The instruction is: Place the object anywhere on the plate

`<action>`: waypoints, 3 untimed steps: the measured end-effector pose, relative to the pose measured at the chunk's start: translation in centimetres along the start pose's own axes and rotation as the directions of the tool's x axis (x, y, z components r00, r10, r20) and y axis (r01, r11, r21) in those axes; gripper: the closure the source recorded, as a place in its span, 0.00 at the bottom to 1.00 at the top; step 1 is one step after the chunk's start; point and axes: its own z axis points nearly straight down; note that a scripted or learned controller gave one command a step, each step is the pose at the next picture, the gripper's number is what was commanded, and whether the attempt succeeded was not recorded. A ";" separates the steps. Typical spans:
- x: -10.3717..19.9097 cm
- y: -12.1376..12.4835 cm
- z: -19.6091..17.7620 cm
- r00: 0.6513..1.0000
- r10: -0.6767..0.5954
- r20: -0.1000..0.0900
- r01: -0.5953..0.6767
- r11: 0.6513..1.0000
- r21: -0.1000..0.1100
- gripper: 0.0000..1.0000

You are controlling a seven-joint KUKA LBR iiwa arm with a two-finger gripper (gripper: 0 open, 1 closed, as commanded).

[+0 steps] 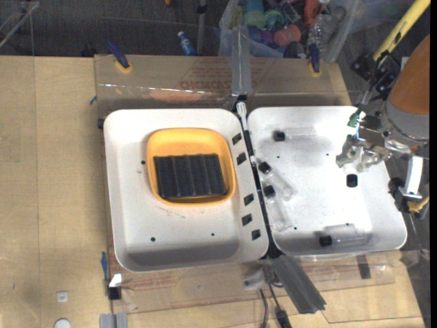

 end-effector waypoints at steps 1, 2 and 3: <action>3.1 5.0 -0.4 0.956 -0.293 0.000 0.293 0.956 -0.004 1.00; 4.9 8.7 0.9 0.922 -0.388 0.001 0.388 0.922 -0.004 1.00; 6.5 8.2 -1.3 0.842 -0.539 0.002 0.539 0.842 -0.007 1.00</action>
